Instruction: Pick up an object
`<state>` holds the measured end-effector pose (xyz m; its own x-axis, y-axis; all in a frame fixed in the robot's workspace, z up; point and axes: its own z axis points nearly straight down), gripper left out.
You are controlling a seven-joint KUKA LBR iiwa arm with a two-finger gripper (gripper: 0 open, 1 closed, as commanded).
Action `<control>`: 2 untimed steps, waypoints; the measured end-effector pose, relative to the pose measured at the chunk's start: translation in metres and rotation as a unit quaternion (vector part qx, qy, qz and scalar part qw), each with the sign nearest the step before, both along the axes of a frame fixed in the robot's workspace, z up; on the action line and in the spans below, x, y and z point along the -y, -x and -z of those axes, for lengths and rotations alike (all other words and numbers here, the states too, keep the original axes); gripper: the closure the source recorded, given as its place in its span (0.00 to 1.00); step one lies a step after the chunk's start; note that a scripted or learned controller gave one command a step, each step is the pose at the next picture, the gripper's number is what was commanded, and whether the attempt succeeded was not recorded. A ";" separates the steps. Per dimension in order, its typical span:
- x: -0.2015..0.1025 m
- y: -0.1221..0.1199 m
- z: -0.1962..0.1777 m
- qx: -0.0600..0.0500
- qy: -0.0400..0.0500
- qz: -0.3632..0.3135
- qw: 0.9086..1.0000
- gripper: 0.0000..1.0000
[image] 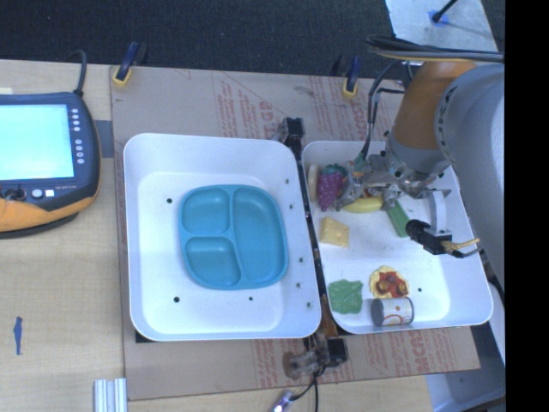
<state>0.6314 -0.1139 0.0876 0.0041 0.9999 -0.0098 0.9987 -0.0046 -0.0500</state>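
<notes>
My gripper [367, 184] is low in the right bin [446, 312], near its far left corner. It hovers over a yellow banana [364, 204], which pokes out below it. A purple bunch of grapes [331, 184] lies just to its left. A green cucumber-like piece [396, 218] sits at its right. Nearer the front lie a pale yellow cheese wedge [334, 232], a green leafy piece [346, 295], a pizza slice [388, 280] and a small can [393, 311] on its side.
The left bin [146, 230] holds a blue divided plate [232, 236]. The wall between the two bins runs close to the grapes. A tablet controller [43, 157] rests on the bench at far left. The arm's bulk covers the right bin's far right part.
</notes>
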 end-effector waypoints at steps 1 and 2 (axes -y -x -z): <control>0.000 0.002 -0.009 -0.005 -0.001 -0.002 1.000 1.00; -0.111 0.038 -0.105 0.023 -0.005 -0.006 1.000 1.00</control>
